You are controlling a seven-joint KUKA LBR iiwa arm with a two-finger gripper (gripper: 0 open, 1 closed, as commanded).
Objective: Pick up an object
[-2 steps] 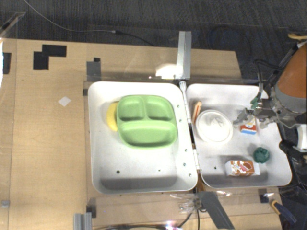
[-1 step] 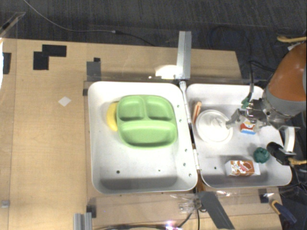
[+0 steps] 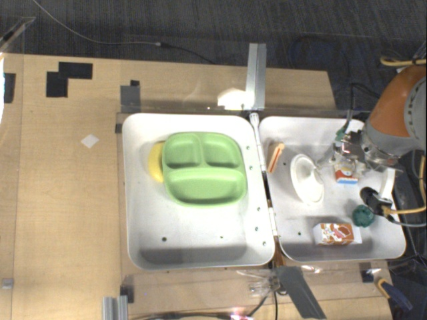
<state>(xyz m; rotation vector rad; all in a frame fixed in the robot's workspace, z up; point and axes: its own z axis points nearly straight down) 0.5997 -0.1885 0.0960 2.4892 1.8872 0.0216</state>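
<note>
End effector [image 3: 345, 153] poised just above small carton [image 3: 345, 175], right of white cup [image 3: 307, 177]; finger state indiscernible. Best lowered squarely, centred over carton, clear of cup.

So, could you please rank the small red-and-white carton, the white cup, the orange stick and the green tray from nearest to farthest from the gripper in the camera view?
From the gripper, in the right bin:
1. Small red-and-white carton, just below it.
2. White cup, to its left, mid-bin.
3. Orange stick, by the right bin's left wall.
4. Green tray, across in the left bin.
</note>
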